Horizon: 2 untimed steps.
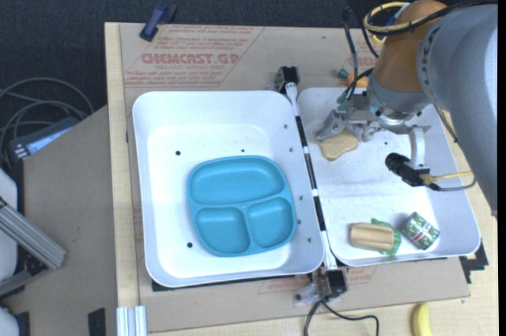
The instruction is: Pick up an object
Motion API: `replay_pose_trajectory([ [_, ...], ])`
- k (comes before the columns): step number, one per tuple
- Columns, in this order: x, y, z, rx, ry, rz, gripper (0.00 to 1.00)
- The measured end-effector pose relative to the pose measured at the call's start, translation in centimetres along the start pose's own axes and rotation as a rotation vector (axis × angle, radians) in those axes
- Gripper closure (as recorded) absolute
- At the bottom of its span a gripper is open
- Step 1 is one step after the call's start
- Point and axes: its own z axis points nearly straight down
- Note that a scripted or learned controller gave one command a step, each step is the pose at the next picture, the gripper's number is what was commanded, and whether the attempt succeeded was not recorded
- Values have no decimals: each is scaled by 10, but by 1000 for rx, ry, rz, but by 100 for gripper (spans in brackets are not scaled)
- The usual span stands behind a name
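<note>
Grey robot arm, closest to the lens, reaches in from the right with an orange band above its wrist. Below lies a cardboard-covered tabletop printed "CHEMCAST GP" in red. Two white bins sit side by side. The left bin holds a blue divided plate. In the right bin, the gripper hangs over a tan bread-like piece near the far left corner; whether its fingers are apart or closed cannot be told. A tan cylinder and small green can rest at the near edge.
</note>
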Motion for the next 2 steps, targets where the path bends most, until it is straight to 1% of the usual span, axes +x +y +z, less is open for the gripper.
replay_pose_trajectory([
  [1, 0, 3, 0, 0, 0, 0, 0],
  [2, 0, 4, -11, -5, -2, -1, 100],
])
